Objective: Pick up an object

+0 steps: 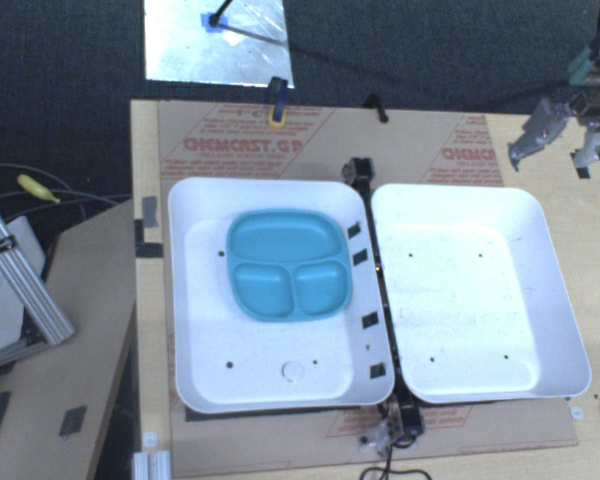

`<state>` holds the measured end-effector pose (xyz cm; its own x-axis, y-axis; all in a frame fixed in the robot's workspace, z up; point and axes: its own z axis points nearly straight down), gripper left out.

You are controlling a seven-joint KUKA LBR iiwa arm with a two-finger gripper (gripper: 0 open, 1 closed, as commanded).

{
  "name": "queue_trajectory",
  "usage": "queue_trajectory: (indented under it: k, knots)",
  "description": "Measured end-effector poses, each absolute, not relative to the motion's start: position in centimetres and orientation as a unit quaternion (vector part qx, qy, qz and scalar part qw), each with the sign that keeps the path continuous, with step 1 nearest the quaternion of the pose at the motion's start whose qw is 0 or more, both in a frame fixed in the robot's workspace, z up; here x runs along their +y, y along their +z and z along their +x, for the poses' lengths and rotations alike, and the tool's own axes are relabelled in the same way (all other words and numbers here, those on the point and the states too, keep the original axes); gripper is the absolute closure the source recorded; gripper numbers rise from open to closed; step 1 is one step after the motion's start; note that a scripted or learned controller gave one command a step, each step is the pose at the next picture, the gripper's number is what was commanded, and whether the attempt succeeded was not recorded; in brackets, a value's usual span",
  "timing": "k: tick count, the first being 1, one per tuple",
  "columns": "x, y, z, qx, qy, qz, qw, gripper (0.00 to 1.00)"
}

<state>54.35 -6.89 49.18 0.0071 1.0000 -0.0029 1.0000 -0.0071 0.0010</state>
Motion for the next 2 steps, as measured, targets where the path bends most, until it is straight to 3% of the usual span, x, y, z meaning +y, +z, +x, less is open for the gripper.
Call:
queue_trajectory:
  k: [1, 2]
  knots:
    - [0.1, 53.6, 48.5, 0.709, 0.0009, 0.705, 0.001, 0.00]
    - [11.3, 47.6, 48.6, 0.711, 0.0005, 0.703, -0.001, 0.00]
